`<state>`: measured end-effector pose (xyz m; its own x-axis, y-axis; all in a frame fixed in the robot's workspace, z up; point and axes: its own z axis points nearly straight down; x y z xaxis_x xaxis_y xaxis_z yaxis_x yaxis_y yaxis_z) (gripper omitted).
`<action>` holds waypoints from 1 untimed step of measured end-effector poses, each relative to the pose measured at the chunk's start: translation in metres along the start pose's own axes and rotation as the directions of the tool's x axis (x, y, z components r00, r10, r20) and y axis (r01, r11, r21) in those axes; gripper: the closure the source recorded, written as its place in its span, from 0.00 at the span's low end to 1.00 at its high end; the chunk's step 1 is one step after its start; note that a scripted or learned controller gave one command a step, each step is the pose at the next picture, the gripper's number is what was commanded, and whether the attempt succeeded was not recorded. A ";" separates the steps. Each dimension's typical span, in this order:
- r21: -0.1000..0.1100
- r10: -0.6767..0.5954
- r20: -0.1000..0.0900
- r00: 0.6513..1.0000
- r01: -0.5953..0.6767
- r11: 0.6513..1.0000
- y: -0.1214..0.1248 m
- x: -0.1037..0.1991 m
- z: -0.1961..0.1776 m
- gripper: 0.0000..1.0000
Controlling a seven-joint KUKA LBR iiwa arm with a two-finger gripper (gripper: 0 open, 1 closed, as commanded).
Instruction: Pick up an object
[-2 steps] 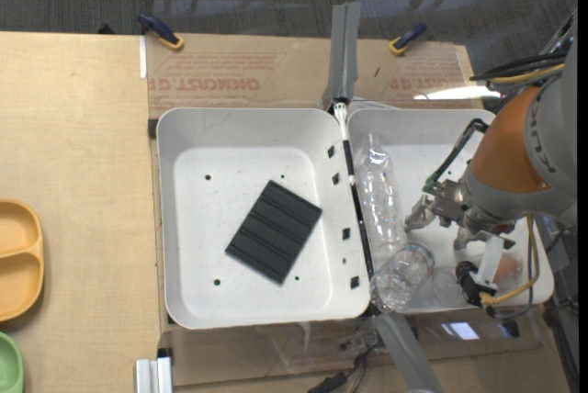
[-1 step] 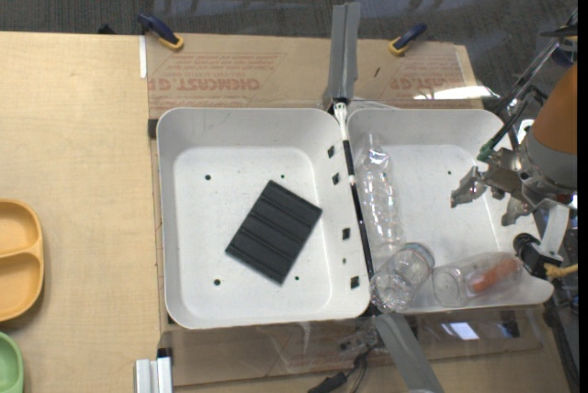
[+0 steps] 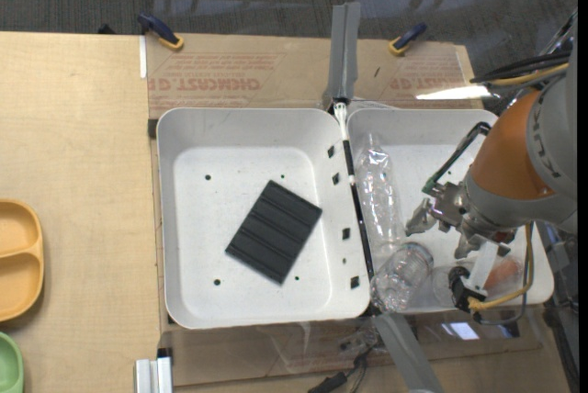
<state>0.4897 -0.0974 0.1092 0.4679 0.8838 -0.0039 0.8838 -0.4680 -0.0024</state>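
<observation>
My gripper (image 3: 441, 233) hangs over the right bin (image 3: 404, 121), below the arm's orange band (image 3: 511, 163). Its two grey fingers (image 3: 420, 218) stand apart, open, with nothing visible between them. Just to its left lies a crumpled clear plastic bottle (image 3: 377, 191) along the bin's left wall. A second clear bottle piece (image 3: 401, 274) rests at the bin's front left, close under the gripper. A small orange-pink object (image 3: 503, 273) shows partly behind the wrist at the front right. In the left bin (image 3: 184, 198) a black ribbed rectangular block (image 3: 274, 230) lies flat and slanted, far from the gripper.
A grey divider post (image 3: 344, 61) stands between the bins at the back. Cardboard (image 3: 239, 74) lies behind them with clamps at its corners. An orange tray (image 3: 16, 258) sits at the bench's far left edge. Cables (image 3: 487, 290) loop by the wrist.
</observation>
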 end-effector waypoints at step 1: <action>0.000 0.078 -0.001 0.997 -0.078 0.997 0.037 0.002 -0.142 0.00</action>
<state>0.5238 -0.1125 0.2513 0.5351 0.8448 -0.0032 0.8448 -0.5351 -0.0018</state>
